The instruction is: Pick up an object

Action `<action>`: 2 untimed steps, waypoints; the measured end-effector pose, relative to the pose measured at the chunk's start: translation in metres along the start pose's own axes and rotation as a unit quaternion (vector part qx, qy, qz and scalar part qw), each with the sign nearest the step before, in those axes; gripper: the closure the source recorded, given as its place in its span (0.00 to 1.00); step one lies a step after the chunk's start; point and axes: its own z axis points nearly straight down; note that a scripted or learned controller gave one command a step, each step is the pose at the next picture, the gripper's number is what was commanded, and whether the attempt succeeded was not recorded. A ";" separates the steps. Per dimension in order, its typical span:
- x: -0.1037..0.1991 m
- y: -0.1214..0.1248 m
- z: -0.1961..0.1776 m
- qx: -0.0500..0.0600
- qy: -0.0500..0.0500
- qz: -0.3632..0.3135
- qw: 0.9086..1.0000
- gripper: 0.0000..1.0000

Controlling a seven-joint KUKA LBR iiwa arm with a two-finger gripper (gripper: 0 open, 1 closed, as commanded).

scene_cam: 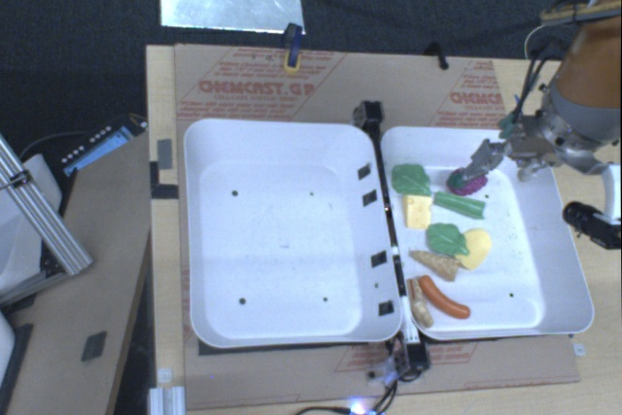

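The right bin (554,248) holds several toy foods. A purple piece (468,179) lies at its upper middle, just above a green stick-shaped piece (459,204). Around them are a green leafy piece (410,179), a yellow block (418,211), another green piece (446,237), a yellow round piece (476,249), a tan piece (433,264) and an orange sausage shape (445,299). My gripper (478,164) reaches in from the right and its tip meets the top of the purple piece. Whether the piece is gripped cannot be made out.
The left bin (282,233) lies beside the right one, with a black divider with clips (381,209) between them. A black fixture (588,221) juts in at the right bin's right rim. A small tan piece (420,308) lies against the divider.
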 end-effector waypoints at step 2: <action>0.024 0.041 0.176 -0.001 0.000 -0.002 1.000 0.00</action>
